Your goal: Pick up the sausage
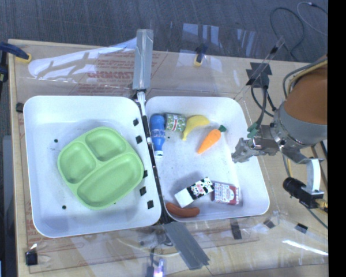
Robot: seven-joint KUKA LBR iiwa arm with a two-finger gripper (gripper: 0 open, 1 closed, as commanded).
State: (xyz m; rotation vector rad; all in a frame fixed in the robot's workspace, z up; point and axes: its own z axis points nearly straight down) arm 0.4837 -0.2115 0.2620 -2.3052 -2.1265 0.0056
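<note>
Sausage lies in the right bin, gripper apart from it.
The sausage (183, 211) rests at the front wall of the right bin (251, 203); the gripper (242, 153) hovers at the right rim, jaw state impossible to tell.

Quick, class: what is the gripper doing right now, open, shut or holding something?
Gripper: cannot be told from this view; it sits at the right bin's right rim, apart from the sausage.

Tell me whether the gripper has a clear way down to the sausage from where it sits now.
Probably yes. The sausage lies uncovered at the right bin's near edge; the gripper hovers over its right rim. The cow-print carton just behind it crowds it.
</note>
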